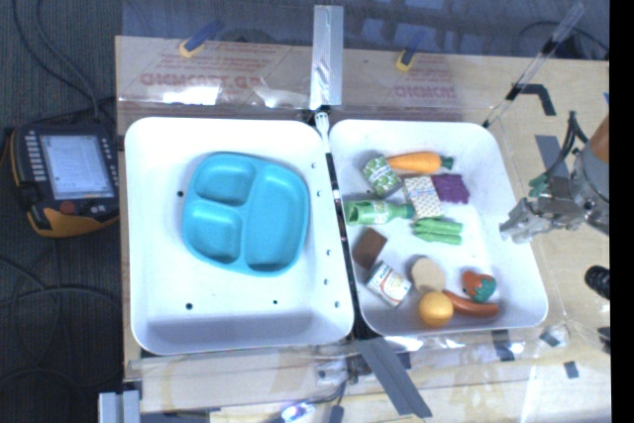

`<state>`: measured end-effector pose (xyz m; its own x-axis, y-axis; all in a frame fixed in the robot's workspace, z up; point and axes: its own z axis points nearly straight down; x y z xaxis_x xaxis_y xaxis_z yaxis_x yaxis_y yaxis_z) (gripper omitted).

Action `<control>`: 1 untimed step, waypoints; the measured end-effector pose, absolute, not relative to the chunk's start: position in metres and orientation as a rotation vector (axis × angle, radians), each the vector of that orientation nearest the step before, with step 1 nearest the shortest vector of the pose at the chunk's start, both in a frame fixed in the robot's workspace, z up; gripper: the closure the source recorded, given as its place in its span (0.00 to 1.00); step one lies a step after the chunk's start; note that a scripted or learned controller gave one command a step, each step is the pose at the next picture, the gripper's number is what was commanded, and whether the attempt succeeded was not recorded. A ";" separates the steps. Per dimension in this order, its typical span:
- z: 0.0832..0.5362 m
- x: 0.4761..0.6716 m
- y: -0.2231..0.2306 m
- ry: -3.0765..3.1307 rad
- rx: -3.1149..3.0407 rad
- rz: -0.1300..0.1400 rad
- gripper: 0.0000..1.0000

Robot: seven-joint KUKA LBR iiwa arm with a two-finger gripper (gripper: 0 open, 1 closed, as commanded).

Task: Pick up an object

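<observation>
From the camera view above the bench, we are looking down on two white bins sitting side by side. The left bin (149,312) is holding a blue divided plate (246,211), lying flat near its middle. The right bin (515,213) is holding a cluster of small toy foods. Along its far side we are seeing an orange carrot (414,162) with a purple piece (451,187) just beside it, and a green round item (379,173) to the carrot's left. A green bottle (378,211) is lying on its side near the bin's left wall, next to a checkered packet (423,196) and a green bean pod (437,231). Nearer to us, a brown block (369,246), a small can (390,284), a beige round piece (428,272), an orange fruit (435,309) and a red sausage-like piece (474,306) are lying close together.

The gripper (523,221) is hanging at the right bin's right rim, apart from all the toys and with nothing between its fingers; how far the jaws are standing apart, we cannot tell. A teach pendant (64,178) is resting on the floor left of the bench.
</observation>
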<state>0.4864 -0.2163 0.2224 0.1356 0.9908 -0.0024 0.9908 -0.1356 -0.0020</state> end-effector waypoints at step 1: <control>0.222 0.484 -0.192 1.882 2.517 -0.004 1.00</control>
